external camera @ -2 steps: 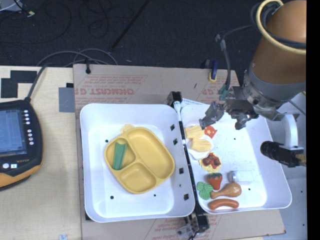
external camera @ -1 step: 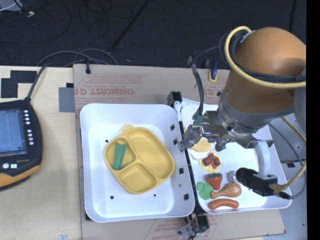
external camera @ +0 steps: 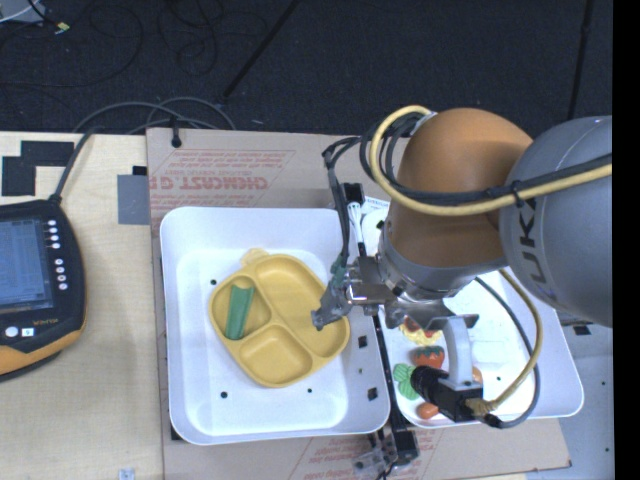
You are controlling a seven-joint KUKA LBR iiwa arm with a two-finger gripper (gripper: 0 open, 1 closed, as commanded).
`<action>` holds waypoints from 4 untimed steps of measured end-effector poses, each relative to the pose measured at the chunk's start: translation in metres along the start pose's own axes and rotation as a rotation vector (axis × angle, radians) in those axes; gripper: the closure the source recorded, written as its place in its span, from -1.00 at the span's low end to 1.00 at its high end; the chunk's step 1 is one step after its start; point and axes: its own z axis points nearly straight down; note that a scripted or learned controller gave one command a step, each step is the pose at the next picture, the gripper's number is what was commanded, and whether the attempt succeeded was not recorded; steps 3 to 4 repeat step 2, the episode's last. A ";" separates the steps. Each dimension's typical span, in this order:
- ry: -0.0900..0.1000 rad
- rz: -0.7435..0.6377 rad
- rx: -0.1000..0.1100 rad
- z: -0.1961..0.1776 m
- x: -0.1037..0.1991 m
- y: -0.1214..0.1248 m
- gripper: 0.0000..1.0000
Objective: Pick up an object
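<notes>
Yellow divided plate point(external camera: 280, 318), three compartments, lying flat in the left bin point(external camera: 190, 388), roughly central; green stick-shaped piece point(external camera: 239, 309) resting in the plate's left compartment, tilted slightly off upright; other two compartments bare. Gripper point(external camera: 328, 313) at the plate's right rim, over the compartment nearest the right bin point(external camera: 560, 393); open or closed: cannot tell. Grey arm point(external camera: 565, 218) with orange band point(external camera: 455, 193) right of the plate, covering most of the right bin; yellow and black cables point(external camera: 400, 153) looped around the band. Small coloured items point(external camera: 425, 368), green, orange and red, in the right bin, right of the plate, partly hidden. Cardboard sheet point(external camera: 230, 173) under both bins. Teach pendant point(external camera: 35, 278) with screen well left of the plate, on the bench.
</notes>
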 end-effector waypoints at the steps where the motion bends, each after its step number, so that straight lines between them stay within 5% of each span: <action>1: -0.002 0.007 0.002 -0.011 -0.004 0.002 1.00; 2: 0.000 0.007 -0.022 -0.134 -0.062 0.001 1.00; 4: 0.000 0.007 -0.022 -0.134 -0.062 0.001 1.00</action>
